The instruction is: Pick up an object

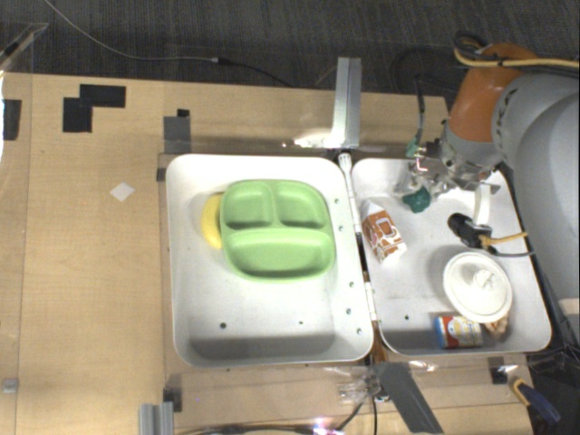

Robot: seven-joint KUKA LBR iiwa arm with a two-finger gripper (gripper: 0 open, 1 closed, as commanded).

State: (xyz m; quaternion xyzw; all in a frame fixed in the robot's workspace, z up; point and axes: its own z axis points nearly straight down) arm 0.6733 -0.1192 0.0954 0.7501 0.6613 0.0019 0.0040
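Because the gripper (419, 187) hangs low over the far corner of the right bin (408, 320), its fingers seem clamped on a small teal object (418, 200), probably to lift it.

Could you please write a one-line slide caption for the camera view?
Arm's tool in right bin by teal object; green divided plate in left bin.

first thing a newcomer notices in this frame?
Probably the green tray in the middle of the left bin, with something yellow peeking out from under its left edge. Next, the arm reaching into the right bin's far corner, with a white lidded bowl nearer the front.
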